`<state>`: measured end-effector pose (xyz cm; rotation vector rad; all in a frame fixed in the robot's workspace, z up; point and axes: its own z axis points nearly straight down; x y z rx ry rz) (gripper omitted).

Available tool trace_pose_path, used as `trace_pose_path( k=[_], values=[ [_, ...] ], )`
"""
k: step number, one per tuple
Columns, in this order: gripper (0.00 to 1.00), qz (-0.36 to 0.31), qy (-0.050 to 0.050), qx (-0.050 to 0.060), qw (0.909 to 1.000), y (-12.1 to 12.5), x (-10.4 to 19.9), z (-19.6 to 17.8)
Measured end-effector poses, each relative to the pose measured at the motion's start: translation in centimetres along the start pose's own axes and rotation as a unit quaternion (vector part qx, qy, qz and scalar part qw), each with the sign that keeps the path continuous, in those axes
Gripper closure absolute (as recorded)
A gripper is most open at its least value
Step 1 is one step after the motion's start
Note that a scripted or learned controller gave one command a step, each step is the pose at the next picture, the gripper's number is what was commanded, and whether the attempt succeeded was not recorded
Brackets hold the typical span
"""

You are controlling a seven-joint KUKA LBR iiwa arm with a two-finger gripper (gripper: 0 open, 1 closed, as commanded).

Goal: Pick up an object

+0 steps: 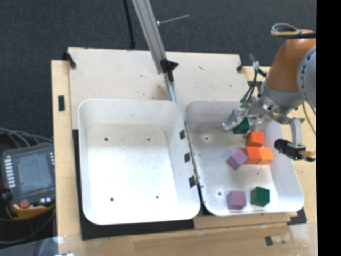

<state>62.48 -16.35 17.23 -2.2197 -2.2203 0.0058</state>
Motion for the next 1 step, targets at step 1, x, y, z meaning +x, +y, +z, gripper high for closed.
trace_pose_path(
  k=[1],
  values=[
    [0.0, 0.001, 0.0, -0.001, 1.0, -0.16, -0.52, 4.24]
  ],
)
